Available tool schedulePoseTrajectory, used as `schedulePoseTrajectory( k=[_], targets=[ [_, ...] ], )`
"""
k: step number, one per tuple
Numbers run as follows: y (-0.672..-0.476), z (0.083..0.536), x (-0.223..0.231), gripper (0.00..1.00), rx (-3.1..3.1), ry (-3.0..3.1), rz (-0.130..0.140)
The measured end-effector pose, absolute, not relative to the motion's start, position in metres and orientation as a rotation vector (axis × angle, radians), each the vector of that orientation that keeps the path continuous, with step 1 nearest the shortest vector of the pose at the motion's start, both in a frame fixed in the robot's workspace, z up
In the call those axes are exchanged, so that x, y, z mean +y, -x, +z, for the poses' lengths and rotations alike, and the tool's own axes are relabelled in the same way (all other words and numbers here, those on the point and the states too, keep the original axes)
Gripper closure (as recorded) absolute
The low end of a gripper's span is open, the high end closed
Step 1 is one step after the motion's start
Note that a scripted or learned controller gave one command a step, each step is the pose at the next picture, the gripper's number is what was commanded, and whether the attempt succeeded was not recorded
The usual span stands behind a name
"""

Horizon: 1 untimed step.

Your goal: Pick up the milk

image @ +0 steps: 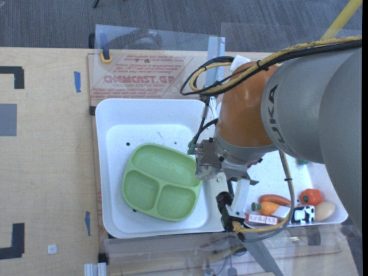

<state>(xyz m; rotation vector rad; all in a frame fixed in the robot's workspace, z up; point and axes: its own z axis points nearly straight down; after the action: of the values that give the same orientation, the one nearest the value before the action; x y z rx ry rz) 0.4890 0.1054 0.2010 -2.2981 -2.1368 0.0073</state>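
The milk (303,214) is a small carton with black and white cow patches. It lies near the front right corner of the right bin (270,171), between a beige rounded item (325,211) and a white packet with a red label (263,218). My gripper (214,168) hangs over the wall between the two bins, well to the left of the milk and apart from it. The big grey and orange wrist covers most of the gripper from above.
A green divided plate (163,181) fills the left bin (109,154). In the right bin, an orange carrot (268,207), a red sausage-like piece (276,199) and a red-orange pepper (310,197) crowd around the milk. The arm hides the rest of that bin.
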Motion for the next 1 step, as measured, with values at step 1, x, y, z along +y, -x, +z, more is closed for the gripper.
schedulePoseTrajectory(
  k=[1],
  targets=[
    [-0.4788, 0.1837, -0.0129, 1.00, -2.186, 2.252, 0.004]
  ],
)
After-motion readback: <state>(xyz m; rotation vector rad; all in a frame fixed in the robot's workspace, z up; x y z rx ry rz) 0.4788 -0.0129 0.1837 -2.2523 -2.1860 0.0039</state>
